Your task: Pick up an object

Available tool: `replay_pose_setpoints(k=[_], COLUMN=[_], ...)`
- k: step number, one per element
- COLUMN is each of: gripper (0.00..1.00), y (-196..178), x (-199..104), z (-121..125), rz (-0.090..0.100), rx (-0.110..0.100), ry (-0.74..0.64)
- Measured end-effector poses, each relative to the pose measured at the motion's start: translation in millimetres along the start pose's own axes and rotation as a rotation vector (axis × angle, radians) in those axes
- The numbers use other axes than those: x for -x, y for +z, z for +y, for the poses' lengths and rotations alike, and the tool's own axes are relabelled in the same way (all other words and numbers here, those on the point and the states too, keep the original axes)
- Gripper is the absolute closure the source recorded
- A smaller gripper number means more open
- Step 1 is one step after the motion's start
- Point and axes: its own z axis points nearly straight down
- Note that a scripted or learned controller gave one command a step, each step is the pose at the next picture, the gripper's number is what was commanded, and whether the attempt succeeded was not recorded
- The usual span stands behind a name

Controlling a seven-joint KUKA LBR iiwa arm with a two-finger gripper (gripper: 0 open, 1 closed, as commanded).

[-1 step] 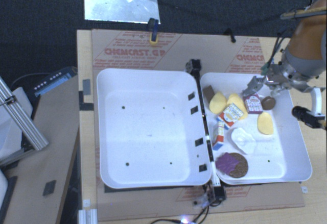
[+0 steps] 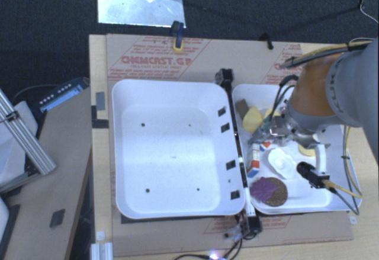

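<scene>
Nearest the camera, at the front of the right bin (image 2: 296, 204), lies a purple disc (image 2: 270, 191) with a brownish patch; it looks soft and light, perhaps a fabric or foam puck, and a pinch across its edge should hold, though a flat thing lying flush on the floor is hard to get fingers under. Just behind it sits a white piece (image 2: 280, 163), smooth and rounded, likely hard plastic and slippery; a grip across its narrow width would suit it best. Beside it, against the wall between the bins, stands a small red-and-blue item (image 2: 254, 161), slim, probably stiff and light, too small to make out further. Farther back a yellow lump (image 2: 253, 118) rests near a brown piece (image 2: 242, 108) in the rear left corner; the lump looks soft and squeezable, the easiest take from above. The gripper (image 2: 273, 132) hangs low among these things, just beside the yellow lump, and I cannot tell its state because the wrist and cables cover it; nothing is visibly held. A pale yellow bit (image 2: 306, 150) peeks out by the arm (image 2: 340, 90). The left bin (image 2: 172, 90) is bare white plastic.
</scene>
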Motion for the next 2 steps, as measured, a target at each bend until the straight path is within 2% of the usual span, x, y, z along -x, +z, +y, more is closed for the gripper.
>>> replay_pose_setpoints(k=[1,2], gripper=[1.0,1.0], y=[-17.4,-1.0], x=[3.7,-14.9], z=[4.2,-44.4], rz=[-0.005,-0.003], rx=[0.014,0.007], ry=[0.003,0.006])
